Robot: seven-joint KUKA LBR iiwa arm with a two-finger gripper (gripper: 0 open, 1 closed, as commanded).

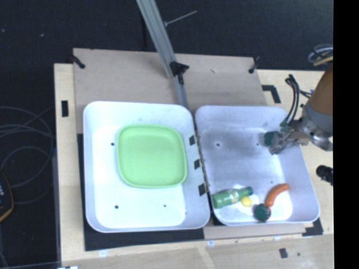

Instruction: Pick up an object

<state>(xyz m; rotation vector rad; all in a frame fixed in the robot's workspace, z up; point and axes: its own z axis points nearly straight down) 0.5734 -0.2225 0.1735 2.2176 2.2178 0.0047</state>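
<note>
The gripper hovers low over bare floor of the right bin, apparently holding nothing, well apart from the green bottle, orange piece and small dark-green object at its front edge.

A grey metal pole slants down from the far side to the gap between the two white bins. Tan board lies under the bins on the bench, with dark cables at left
</note>
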